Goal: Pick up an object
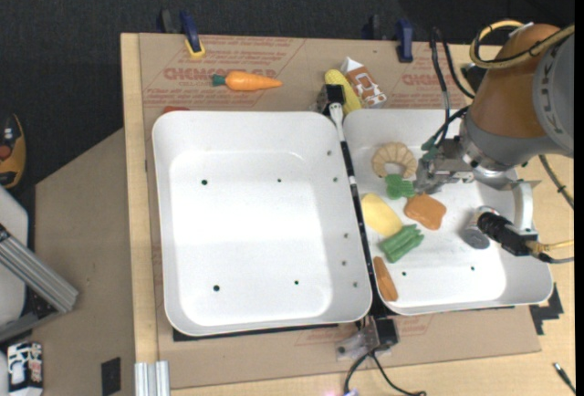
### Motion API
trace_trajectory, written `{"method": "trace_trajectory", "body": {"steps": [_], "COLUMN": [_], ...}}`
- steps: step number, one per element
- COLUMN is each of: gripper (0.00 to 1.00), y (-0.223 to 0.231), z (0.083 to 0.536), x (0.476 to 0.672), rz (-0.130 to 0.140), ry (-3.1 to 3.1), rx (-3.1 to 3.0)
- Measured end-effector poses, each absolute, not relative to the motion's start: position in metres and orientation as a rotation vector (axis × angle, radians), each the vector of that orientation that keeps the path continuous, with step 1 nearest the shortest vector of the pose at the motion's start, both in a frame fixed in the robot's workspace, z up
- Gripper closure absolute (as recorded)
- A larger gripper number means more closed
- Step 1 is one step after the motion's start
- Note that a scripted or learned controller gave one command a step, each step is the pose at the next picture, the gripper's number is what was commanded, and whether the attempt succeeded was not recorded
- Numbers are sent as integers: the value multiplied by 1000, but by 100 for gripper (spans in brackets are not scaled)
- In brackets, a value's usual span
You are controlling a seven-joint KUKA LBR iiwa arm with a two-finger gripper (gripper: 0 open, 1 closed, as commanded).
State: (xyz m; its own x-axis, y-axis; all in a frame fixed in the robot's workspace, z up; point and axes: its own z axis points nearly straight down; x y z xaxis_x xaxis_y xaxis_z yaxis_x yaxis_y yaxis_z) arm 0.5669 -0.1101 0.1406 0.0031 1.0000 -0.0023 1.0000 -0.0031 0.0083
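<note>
Crowding toys (400,216) leave right bin's (511,294) near edge open

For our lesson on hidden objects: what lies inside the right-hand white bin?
The right bin holds a croissant, a green piece, an orange piece, a yellow lemon shape, a green pod and a hot dog. The hand covers whatever lies beneath it.

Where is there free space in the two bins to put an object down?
The left bin has bare floor from wall to wall. In the right bin, bare floor lies near the front wall, right of the green piece. Crowded: its left half, around the gripper.
</note>
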Motion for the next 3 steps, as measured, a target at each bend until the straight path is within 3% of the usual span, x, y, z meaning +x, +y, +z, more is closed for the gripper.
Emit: {"method": "trace_trajectory", "body": {"steps": [1,2,3], "gripper": [100,100,100], "y": [-30,47,96], "z": [188,205,196], "x": [632,653,667], "rz": [14,8,6], "ry": [2229,2228,2227], "rx": [2205,2210,2215]}}
